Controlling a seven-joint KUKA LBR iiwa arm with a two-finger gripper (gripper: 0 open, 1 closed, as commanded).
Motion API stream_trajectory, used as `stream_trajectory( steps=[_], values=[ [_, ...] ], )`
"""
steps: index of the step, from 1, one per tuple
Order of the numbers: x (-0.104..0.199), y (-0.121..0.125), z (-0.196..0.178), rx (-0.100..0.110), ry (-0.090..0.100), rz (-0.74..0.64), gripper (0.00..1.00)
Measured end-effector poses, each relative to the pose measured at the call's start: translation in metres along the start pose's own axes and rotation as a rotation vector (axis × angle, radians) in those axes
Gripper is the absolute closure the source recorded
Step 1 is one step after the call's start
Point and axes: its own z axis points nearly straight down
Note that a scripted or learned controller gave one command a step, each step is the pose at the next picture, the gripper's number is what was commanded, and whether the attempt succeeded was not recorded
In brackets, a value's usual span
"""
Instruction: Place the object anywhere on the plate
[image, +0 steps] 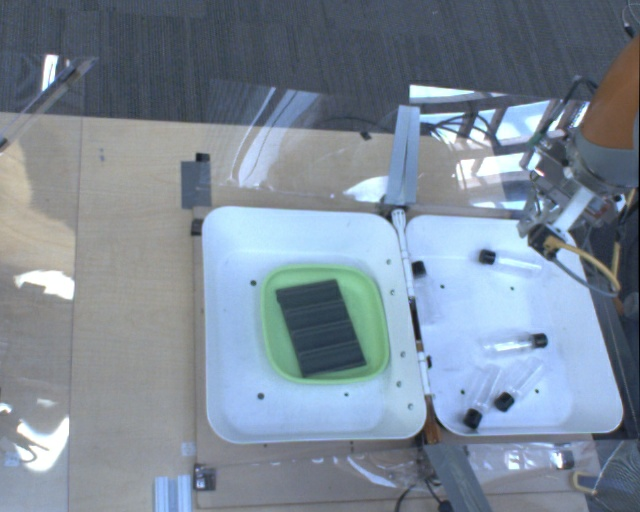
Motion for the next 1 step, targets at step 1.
stream_trajectory(
  steps=[1],
  values=[
    [0.0, 0.0, 0.0, 0.0, 0.0, 0.0, 0.0]
  ],
)
